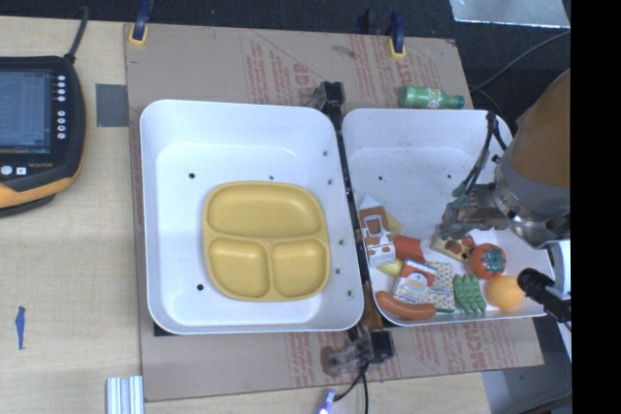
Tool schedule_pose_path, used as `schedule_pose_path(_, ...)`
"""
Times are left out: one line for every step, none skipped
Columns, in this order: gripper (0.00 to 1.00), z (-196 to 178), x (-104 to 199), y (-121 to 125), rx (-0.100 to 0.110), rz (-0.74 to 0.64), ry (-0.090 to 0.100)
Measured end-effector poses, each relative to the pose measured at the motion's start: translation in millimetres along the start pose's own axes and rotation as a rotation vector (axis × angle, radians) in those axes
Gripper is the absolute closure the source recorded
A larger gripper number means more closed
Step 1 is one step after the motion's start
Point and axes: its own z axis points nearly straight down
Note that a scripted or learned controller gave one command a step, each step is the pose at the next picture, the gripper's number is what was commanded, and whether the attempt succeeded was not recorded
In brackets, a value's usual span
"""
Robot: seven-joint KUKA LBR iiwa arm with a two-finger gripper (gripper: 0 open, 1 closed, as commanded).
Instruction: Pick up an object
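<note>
Bulky rounded arm [539, 160] with an orange-brown band above a grey wrist section, shiny metal collar beneath, dark metal gripper [464, 218] at its end, thin black cables looping beside the wrist

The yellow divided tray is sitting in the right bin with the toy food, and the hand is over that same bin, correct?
Not quite. The camera view shows the yellow divided tray alone in the left bin. The toy food and the hand are at the right bin.

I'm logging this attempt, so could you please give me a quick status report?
Claw low in right bin, nothing seen held. Toy food heaped at near end, tomato beside claw. Yellow tray alone in left bin.
</note>
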Motion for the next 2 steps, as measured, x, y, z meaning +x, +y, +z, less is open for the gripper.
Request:
schedule_pose_path(1.0, -28.8, -1.2, 64.9, -0.005, 0.008, 0.0)
schedule_pose_path(1.0, 6.1, 13.8, 5.0, -0.002, 0.006, 0.0)
